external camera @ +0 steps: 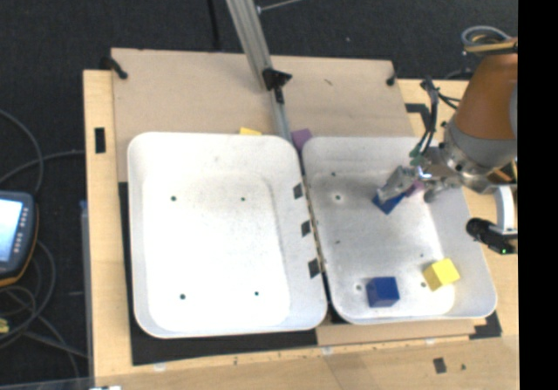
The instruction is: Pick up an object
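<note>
My gripper [399, 191] reaches in from the right over the upper middle of the right bin [349, 161]. A small blue block [389, 199] sits tilted between its grey fingers, and the gripper is shut on it. The block looks slightly raised above the bin floor. A blue cube [382, 290] lies near the bin's front edge. A yellow cube [442, 274] lies to its right, near the front right corner.
The left bin [174, 170] stands beside the right one. A slanted metal post [248, 22] rises behind the gap between the bins. A small yellow piece [250, 131] and a purple piece [301, 137] lie just behind the bins' back rims.
</note>
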You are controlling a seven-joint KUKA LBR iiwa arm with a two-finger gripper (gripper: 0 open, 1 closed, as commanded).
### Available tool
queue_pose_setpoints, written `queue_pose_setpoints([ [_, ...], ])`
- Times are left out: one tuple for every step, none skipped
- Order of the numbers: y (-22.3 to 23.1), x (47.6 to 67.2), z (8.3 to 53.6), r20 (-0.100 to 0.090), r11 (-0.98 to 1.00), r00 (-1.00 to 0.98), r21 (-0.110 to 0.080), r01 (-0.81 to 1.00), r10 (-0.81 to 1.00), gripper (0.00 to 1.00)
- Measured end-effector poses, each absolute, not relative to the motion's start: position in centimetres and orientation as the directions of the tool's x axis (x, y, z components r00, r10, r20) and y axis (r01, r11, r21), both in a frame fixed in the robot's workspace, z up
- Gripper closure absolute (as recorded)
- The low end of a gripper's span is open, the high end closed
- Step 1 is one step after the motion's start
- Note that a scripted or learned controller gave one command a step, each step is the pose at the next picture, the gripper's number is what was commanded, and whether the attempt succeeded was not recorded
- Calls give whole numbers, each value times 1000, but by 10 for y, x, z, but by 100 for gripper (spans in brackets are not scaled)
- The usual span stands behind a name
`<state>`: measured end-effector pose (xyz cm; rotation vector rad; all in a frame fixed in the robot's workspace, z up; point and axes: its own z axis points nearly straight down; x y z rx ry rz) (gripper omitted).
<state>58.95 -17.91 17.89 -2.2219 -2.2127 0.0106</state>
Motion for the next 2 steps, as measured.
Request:
queue_pose_setpoints([
  [-178,626,98,-4,3,-3,2,1000,1000,0],
  [-179,626,112,-2,0,0,6,1000,1000,100],
])
